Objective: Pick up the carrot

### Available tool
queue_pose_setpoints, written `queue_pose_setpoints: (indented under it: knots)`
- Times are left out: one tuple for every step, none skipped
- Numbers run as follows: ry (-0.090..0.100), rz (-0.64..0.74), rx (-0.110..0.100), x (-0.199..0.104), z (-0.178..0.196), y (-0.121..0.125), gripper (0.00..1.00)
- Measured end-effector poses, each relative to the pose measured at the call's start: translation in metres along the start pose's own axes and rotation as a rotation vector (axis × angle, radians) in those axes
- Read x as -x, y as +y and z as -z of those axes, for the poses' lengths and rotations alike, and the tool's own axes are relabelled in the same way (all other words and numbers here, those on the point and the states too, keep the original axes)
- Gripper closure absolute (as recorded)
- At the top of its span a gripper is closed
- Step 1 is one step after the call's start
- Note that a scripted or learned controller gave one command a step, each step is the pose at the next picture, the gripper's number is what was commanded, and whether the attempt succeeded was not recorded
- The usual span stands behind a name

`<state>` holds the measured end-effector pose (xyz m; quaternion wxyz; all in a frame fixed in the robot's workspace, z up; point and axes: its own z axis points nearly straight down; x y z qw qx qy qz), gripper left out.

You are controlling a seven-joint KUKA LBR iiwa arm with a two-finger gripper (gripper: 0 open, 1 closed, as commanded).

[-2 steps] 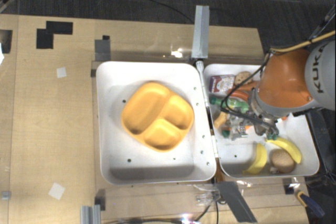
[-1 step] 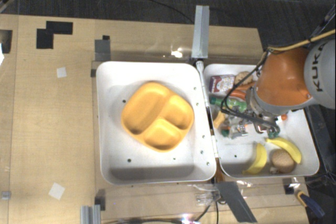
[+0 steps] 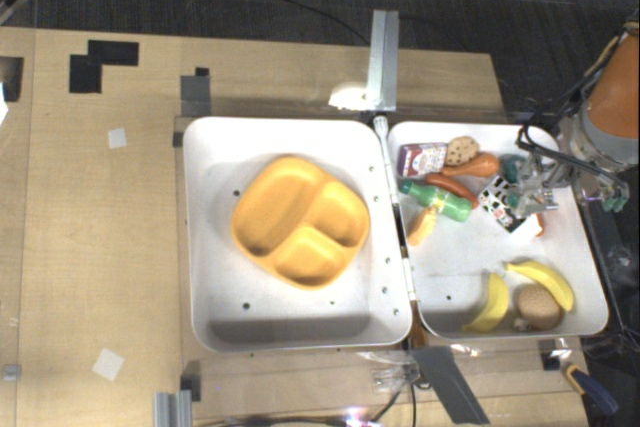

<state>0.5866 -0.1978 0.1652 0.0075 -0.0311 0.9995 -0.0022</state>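
Orange and small, the carrot [image 3: 421, 226] lay just below the green bottle [image 3: 440, 199]. It looked light, stiff and slippery, so I judged a pinch across its thicker middle best. My gripper [image 3: 522, 193] hung right of the bottle; whether it was spread or closed, I could not tell.

Two bins [image 3: 200, 215], one yellow plate [image 3: 300, 220], two bananas [image 3: 545, 280], one carrot [image 3: 421, 225].

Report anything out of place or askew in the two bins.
Nothing looks spilled or damaged. The yellow divided plate lies askew in the left bin, its edges turned against the bin's walls. In the right bin, the carrot sits beside the centre divider by the green bottle.
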Motion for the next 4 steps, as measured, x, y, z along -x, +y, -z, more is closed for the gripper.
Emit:
queue_pose_setpoints:
  knots:
    - [0.01, -0.055, 0.008, -0.032, -0.04, 0.098, 0.0]
    - [0.002, -0.219, 0.004, -0.004, -0.075, 0.098, 0.0]
    - [0.001, -0.27, 0.003, 0.018, -0.027, 0.08, 0.0]
    - [0.008, -0.501, 0.002, -0.001, -0.044, 0.049, 0.0]
